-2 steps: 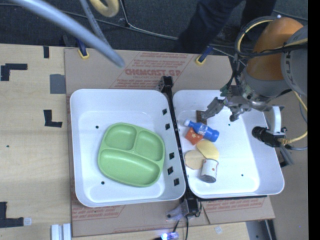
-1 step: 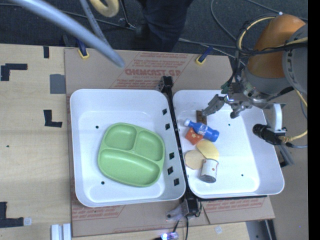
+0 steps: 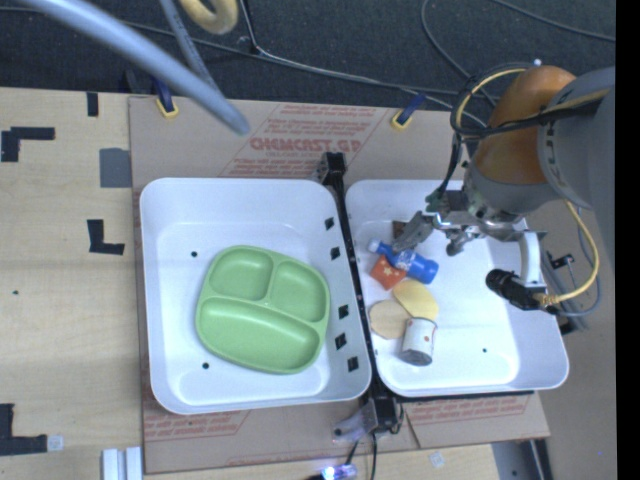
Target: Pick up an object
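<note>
Bench w/ a cardboard sheet (image 3: 300, 133) under two shallow white bins side by side. Left bin (image 3: 170, 208) holds a big green divided plate (image 3: 262, 308), lying flat, roughly mid-bin, three compartments facing up. Right bin (image 3: 520, 358) has the arm (image 3: 530, 138) reaching in from the right, grey body w/ orange band above the wrist, cables looping round it. Gripper (image 3: 428, 230) sits over the upper-left part of the right bin, pointing toward the divider btwn bins; fingers too dark and small to read, can't tell if spread or pressed together, and nothing is clearly seen btwn them. Pickable objs are clustered just below/left of the gripper, near the divider: yellow piece (image 3: 416, 299) in the middle of the cluster, white cylinder w/ red mark (image 3: 418, 341) just below it, tan round disc (image 3: 386, 319) beside those on the left, orange block (image 3: 387, 271) and blue item (image 3: 412, 263) touching each other at the top of the cluster, closest to the gripper.
</note>
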Robot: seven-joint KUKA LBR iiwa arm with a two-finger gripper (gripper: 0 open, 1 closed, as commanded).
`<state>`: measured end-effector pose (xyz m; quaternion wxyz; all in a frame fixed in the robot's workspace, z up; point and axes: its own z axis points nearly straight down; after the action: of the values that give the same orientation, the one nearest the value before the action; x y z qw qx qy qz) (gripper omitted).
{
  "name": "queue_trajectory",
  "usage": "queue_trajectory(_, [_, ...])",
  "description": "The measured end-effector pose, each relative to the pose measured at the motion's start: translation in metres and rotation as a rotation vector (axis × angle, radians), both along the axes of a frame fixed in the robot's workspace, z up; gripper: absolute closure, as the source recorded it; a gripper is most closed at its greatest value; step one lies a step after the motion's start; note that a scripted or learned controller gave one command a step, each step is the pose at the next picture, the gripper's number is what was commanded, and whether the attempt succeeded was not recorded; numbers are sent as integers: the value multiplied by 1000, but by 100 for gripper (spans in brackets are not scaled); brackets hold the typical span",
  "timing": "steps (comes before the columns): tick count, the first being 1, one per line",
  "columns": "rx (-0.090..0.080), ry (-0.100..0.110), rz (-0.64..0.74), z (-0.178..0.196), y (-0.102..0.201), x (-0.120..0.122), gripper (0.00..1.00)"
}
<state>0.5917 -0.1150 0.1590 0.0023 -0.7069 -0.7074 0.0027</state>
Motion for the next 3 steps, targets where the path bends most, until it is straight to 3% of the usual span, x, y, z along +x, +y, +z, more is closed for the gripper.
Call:
queue_trajectory(1, [1,0,1,-54,8,-9,0])
queue_trajectory(2, [5,-12,2,-69,10,-5,0])
queue_trajectory(3, [10,-21,6,-56,15,-2,100])
